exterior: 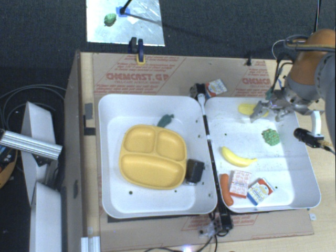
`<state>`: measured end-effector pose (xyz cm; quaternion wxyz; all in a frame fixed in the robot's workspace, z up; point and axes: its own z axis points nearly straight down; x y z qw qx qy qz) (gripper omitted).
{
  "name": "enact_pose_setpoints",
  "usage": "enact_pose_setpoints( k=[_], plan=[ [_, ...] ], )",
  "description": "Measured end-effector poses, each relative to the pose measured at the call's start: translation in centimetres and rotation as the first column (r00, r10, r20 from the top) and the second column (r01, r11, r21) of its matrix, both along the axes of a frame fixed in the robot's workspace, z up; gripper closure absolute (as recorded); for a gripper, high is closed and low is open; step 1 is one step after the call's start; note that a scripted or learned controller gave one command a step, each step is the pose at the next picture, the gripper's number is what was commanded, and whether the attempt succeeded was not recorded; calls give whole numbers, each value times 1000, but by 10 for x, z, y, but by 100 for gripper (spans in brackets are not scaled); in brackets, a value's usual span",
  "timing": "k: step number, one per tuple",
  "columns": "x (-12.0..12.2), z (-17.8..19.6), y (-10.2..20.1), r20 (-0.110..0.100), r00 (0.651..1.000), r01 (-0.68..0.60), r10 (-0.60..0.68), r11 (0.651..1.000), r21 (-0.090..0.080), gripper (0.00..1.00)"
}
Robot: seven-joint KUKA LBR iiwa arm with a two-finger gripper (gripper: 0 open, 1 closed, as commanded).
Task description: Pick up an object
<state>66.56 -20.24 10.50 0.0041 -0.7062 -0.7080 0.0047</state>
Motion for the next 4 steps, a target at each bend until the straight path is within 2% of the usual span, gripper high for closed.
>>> enact_pose_setpoints(
  k=[1, 2, 3, 4],
  plan=[
    [-48, 57, -5, 17, 1000, 1, -1, 1000, -2, 0],
    [-59, -21, -4, 14, 1000, 2, -2, 1000, 0, 0],
    [-3, -24, 50, -19, 1000, -4, 4, 1000, 7, 0],
    [0, 2, 16, 0, 1000, -1, 1, 1000, 2, 0]
  ],
)
